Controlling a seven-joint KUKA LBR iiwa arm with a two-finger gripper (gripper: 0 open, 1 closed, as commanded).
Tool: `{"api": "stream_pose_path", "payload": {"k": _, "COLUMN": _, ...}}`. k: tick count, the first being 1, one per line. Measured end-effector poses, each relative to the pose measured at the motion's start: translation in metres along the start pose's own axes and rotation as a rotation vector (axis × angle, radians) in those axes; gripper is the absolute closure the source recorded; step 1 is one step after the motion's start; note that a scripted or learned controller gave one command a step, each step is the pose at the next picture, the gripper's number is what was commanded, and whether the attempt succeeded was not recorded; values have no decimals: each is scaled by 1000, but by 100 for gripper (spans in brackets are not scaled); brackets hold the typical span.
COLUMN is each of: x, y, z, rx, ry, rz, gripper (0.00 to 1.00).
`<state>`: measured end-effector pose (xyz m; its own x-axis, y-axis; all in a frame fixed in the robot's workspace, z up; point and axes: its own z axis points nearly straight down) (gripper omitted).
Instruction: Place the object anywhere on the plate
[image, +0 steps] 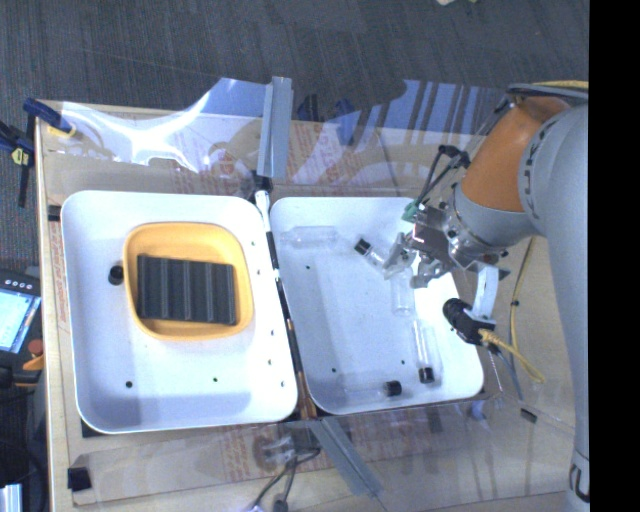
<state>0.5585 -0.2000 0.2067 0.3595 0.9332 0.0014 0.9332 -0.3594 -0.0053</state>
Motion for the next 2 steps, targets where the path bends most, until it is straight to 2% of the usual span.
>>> {"api": "stream_pose_path", "payload": {"k": 1, "x": 6, "y": -64, "z": -61, "rx": -1, "ry": -1, "rz": -272, "gripper": 100}}
{"api": "stream_pose_path", "payload": {"k": 2, "x": 59, "y": -52, "z": -34, "rx": 1, "ry": -2, "rz": -579, "gripper": 100}}
